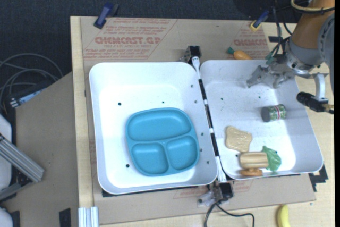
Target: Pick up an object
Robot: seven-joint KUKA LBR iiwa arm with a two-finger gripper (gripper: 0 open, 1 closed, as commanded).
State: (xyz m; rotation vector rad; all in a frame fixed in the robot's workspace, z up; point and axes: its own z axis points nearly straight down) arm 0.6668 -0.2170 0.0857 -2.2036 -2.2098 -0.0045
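In the right bin (297, 138) a small green-labelled can (273, 112) lies on its side. Nearer the front lie a tan toast slice (237, 139), a tan roll (254, 159), a green piece (273, 158) against the roll's right end, and an orange piece (251, 171) under it. My gripper (265, 78) hangs over the bin's far part, up and a little left of the can, apart from it. Its fingers are spread open and hold nothing.
The left bin (106, 87) holds a blue divided plate (161, 140). An orange carrot-like toy (240, 53) lies on the board behind the right bin. A yellow banana (283, 216) lies at the bench's front right. Black clips (193, 53) join the bins.
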